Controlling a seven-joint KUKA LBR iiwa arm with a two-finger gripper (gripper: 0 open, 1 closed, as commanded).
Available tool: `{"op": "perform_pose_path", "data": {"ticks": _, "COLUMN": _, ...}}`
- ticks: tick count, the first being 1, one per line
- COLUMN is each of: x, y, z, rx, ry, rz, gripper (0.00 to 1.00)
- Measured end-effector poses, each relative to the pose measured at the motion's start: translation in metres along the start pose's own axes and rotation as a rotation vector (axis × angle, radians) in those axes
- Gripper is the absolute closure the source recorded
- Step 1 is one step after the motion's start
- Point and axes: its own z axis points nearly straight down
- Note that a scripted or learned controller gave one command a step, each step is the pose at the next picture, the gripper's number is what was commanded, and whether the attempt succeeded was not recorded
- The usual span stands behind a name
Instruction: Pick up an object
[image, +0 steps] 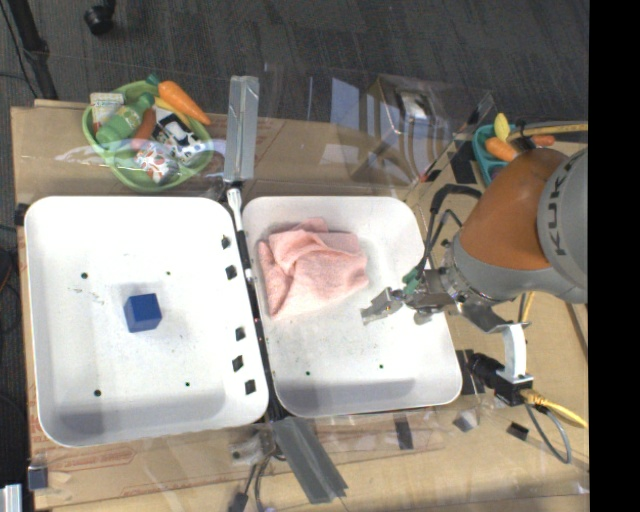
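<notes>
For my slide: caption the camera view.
Gripper over the right bin beside a pink cloth; blue cube in the left bin.

Lighting is even and fairly bright from overhead: both white bins, left (60, 300) and right (400, 380), read near overexposed, with soft grey shading along their near inner walls and only faint shadows under the blue cube (143, 311) and pink cloth (310, 270). Clear sheets behind the bins (400, 120) show pale reflections, and the floor (400, 40) beyond is dark. Focus is slightly soft throughout, the claw (385, 303) smeared and low in detail; straight edges bow mildly.
</notes>
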Motion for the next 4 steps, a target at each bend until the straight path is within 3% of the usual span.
{"op": "perform_pose_path", "data": {"ticks": 1, "x": -0.028, "y": -0.015, "z": 0.047, "rx": -0.001, "ry": 0.000, "rz": -0.003, "gripper": 0.00}}
{"op": "perform_pose_path", "data": {"ticks": 2, "x": 0.037, "y": 0.060, "z": -0.031, "rx": -0.004, "ry": 0.000, "rz": 0.077, "gripper": 0.00}}
{"op": "perform_pose_path", "data": {"ticks": 3, "x": -0.007, "y": 0.061, "z": 0.058, "rx": 0.002, "ry": 0.001, "rz": 0.357, "gripper": 0.00}}
{"op": "perform_pose_path", "data": {"ticks": 4, "x": 0.015, "y": 0.135, "z": 0.069, "rx": -0.004, "ry": -0.001, "rz": 0.104, "gripper": 0.00}}
